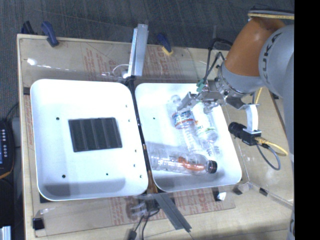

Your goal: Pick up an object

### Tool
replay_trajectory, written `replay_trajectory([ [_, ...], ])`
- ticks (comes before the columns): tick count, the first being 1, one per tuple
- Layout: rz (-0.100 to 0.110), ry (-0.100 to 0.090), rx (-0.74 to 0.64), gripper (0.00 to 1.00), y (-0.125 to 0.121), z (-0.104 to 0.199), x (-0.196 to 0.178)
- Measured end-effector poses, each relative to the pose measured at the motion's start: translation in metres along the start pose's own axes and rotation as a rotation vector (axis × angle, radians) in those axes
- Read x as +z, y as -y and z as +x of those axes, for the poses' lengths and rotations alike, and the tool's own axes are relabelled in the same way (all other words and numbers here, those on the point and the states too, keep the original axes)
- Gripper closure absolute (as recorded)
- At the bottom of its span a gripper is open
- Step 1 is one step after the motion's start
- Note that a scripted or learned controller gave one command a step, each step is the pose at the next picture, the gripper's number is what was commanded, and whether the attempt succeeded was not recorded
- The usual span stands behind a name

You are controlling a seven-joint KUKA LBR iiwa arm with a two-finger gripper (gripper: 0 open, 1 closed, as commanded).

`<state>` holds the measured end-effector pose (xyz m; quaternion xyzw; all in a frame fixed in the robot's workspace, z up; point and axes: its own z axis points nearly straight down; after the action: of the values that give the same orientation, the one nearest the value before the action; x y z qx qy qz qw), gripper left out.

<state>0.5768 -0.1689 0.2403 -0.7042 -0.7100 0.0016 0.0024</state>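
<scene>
The claw (192, 100) is seen low over the right bin (150, 134), at about one o'clock of that bin's floor; whether it is spread or pressed together cannot be told. Directly at its six o'clock a clear bottle (192, 129) lies, its upper end touching or just under the claw tip. A second bottle (180, 163) with a dark cap is laid crosswise near the bin's six o'clock edge. Nothing is shown pinched or raised, so the pick is judged to be at the reaching stage, with grasping and lifting left. The left bin (50, 109), at nine o'clock, carries a dark ribbed pad (95, 134). Both bins are borne on a wooden bench (260, 184); dark carpet (150, 4) is seen at twelve o'clock.
</scene>
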Motion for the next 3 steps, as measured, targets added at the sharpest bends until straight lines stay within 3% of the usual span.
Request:
replay_trajectory([
  [1, 0.0, 0.0, -0.07, 0.0, -0.028, -0.037, 0.104],
  [2, 0.0, -0.004, -0.139, 0.0, -0.028, -0.037, 0.148],
  [3, -0.001, -0.002, -0.143, 1.0, -0.029, -0.037, 0.136],
])
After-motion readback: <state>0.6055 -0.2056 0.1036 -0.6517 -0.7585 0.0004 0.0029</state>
